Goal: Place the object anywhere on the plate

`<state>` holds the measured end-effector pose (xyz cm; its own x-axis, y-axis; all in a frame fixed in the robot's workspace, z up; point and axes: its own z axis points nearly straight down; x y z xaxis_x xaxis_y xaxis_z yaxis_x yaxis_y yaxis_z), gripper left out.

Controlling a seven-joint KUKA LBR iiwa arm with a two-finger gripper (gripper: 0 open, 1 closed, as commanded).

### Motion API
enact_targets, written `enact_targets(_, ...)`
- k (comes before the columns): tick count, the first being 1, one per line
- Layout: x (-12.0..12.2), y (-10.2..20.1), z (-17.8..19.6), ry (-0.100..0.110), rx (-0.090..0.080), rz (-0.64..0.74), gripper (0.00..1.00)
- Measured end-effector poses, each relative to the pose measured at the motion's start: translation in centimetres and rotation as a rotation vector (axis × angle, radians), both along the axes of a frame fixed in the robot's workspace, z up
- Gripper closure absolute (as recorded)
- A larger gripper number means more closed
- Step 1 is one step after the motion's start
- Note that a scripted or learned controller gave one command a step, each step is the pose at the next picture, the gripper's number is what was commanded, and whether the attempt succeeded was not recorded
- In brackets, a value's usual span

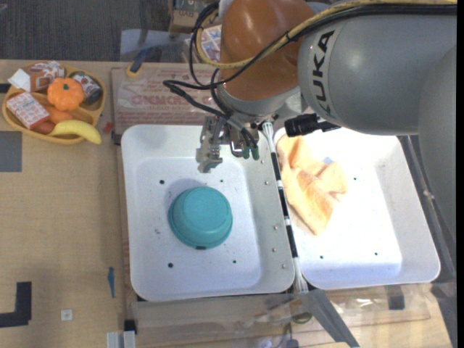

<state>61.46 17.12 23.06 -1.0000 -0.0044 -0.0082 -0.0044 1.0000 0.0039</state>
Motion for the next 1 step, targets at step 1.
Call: enact_targets(1,0.01,-0.02,0.01,0.0,0.0,0.0,0.0)
